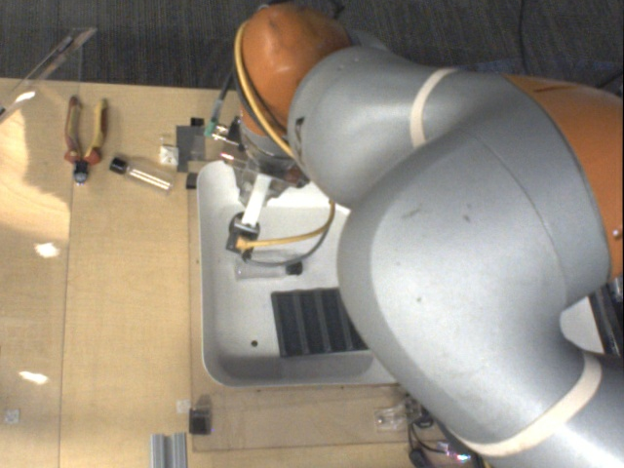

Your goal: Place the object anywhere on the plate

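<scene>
Grey arm (468,261) overhangs white bin (219,344) holding black ribbed block (312,322).

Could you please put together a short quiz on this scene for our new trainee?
1. True or false: the pliers lie inside the white bin.
2. The black ridged block lies: A) in the white bin; B) on top of the arm; C) beside the pliers.
3. From which side of the view does the arm reach in?
Key: 1 false; 2 A; 3 the right.
</scene>
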Controlling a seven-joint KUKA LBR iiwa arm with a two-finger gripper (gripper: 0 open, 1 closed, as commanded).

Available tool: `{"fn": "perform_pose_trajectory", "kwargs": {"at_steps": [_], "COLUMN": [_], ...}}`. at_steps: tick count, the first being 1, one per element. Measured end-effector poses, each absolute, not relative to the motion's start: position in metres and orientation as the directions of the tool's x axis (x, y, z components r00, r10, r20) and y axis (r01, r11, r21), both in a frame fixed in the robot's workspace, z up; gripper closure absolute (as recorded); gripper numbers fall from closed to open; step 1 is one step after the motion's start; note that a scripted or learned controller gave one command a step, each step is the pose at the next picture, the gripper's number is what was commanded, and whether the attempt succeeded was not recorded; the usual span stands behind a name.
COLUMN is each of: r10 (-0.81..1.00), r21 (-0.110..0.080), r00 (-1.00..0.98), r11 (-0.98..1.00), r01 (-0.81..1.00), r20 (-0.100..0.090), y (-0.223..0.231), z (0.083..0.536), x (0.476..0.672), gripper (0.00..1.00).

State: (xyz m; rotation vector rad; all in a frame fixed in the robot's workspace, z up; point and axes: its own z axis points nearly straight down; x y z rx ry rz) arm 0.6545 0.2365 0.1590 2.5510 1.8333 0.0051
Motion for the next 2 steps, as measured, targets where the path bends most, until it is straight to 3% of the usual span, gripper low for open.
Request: {"fn": "perform_pose_trajectory", "kwargs": {"at_steps": [1,2], "r10": [0.962,0.910], "r21": [0.004,0.008], "r00": [-0.272,-0.415], "r11": [0.272,0.415], "r01": [0.962,0.910], "r20": [0.001,-0.001], "y": [0.203,0.228], "z": [0.092,0.237], "x": [0.655,0.664], "gripper": [1.00,1.00]}}
